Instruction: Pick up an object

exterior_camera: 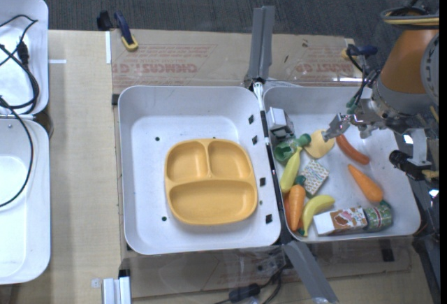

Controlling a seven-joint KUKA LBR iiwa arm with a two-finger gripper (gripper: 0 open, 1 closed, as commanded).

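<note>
The pale yellow pear-shaped toy [320,145] lies in the upper middle of the right bin [412,215], just beside my gripper [338,126]. My gripper hangs over that bin's upper part; I cannot tell its finger state. To the right of the gripper lies an orange-red sausage-shaped toy [352,149], and below that an orange carrot [366,183]. Below the pear toy are a patterned square packet [314,176], a second carrot [295,205], a banana [314,210] and a small carton [340,220]. The left bin [140,156] holds a yellow divided plate [210,180].
</note>
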